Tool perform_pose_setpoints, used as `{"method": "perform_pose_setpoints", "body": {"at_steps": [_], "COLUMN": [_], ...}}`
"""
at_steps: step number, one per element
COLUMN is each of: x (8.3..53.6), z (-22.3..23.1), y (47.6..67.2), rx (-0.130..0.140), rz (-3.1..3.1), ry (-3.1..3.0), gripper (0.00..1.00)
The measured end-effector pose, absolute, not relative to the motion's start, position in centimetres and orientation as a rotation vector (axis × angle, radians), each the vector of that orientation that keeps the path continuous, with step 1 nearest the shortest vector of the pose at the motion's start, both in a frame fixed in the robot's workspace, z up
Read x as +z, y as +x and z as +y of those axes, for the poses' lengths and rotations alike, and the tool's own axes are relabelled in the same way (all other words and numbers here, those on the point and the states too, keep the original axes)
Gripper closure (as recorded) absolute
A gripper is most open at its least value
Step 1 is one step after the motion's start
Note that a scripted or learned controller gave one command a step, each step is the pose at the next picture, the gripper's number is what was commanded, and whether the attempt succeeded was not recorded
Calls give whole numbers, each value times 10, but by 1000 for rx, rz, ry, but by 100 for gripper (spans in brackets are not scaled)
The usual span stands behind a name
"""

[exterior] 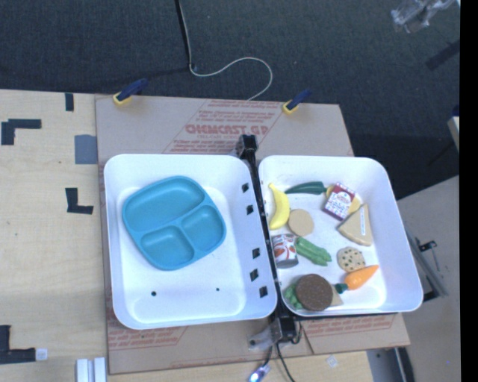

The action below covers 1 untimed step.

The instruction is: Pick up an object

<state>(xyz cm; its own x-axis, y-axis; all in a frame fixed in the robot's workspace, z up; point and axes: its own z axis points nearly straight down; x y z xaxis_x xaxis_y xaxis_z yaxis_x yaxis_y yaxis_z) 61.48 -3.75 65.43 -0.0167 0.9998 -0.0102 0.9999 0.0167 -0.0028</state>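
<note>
Right, the yellow plastic toy banana lies in the right-hand white bin, against the divider beside a tan round cracker. Likely light, stiff, slick; grip across its curved middle. The gripper's state: can't tell.

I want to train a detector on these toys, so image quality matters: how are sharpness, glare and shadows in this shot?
In the camera view, the toy food such as the banana and carrot looks soft but recognisable; the white right bin is bright without harsh glare; shadows are faint; the gripper at the top right is blurred and pale.
</note>
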Motion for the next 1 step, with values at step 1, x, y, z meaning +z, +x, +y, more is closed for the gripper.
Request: {"method": "perform_pose_setpoints", "body": {"at_steps": [1], "x": [664], "z": [-36], "y": [615], "rx": [-15], "rz": [2237], "ry": [2198], "gripper": [100]}}
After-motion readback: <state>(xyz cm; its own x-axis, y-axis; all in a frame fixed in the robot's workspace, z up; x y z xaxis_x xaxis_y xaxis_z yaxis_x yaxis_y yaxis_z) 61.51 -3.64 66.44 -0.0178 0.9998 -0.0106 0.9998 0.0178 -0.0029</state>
